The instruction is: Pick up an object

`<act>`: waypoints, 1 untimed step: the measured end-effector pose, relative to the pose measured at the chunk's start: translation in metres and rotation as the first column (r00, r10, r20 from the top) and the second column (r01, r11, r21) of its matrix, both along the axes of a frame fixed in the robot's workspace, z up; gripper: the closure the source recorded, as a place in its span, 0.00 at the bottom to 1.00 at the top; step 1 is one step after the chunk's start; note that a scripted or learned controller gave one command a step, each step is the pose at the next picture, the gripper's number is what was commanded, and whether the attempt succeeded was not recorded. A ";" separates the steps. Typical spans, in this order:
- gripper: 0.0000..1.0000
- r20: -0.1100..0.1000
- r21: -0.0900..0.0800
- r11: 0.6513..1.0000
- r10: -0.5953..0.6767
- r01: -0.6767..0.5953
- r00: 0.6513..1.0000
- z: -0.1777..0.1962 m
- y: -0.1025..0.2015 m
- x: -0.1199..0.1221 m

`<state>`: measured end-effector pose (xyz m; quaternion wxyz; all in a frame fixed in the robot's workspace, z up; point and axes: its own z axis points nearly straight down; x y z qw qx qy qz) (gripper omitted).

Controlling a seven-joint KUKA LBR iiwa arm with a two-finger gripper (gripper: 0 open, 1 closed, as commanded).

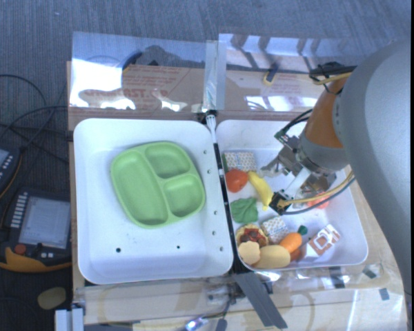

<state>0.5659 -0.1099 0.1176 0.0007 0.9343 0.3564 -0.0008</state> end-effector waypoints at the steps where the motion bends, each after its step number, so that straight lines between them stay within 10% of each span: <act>1: 0.00 -0.006 -0.003 0.995 -0.096 0.096 0.995 -0.026 0.007 0.080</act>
